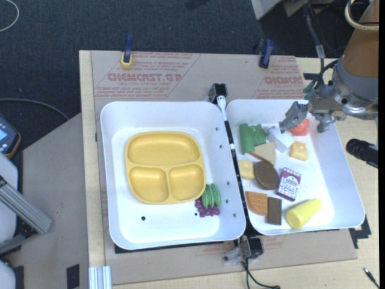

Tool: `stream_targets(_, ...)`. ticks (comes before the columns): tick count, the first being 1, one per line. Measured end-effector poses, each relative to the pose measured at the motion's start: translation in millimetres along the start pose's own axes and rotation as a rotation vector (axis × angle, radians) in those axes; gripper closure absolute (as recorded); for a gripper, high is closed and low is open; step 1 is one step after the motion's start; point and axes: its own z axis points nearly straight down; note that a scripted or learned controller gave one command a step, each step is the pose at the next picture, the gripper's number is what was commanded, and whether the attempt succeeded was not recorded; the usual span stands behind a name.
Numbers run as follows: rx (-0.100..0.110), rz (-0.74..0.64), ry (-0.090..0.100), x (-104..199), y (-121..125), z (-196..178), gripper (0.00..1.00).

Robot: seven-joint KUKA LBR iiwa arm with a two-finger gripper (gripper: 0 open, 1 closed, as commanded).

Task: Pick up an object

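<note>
Camera view looks down on my claw (296, 120), hanging over the far side of the right bin (352, 188). Its two grey fingers close narrowly on a small red-orange object (301, 127) showing between them. Behind and to the left of my claw, the cardboard sheet (180, 71) under both bins carries red print; it seems to read "CHEMCAST GP", though I can't be sure of every letter. Just below my claw lies a small yellow piece (299, 151), and beside it, toward the left bin, a green block (251, 136). Nearer the camera sit a brown round piece (265, 174), a purple-and-white packet (289, 183) whose print is too small to read, a waffle-like biscuit (257, 202) and a yellow cylinder (302, 213). Well to my claw's left, the left bin (120, 221) holds a yellow three-compartment tray (165, 166), with purple grapes (210, 200) just beside it.
</note>
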Motion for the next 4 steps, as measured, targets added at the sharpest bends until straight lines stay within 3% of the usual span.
stream_targets(1, -0.012, -0.002, -0.001, 0.2, 1.8, -6.1, 0.00)
stream_targets(3, -0.006, -0.002, 0.000, 11.6, -3.9, 93.3, 0.00)
stream_targets(4, -0.005, -0.001, 0.000, 3.5, -8.0, 151.7, 0.00)
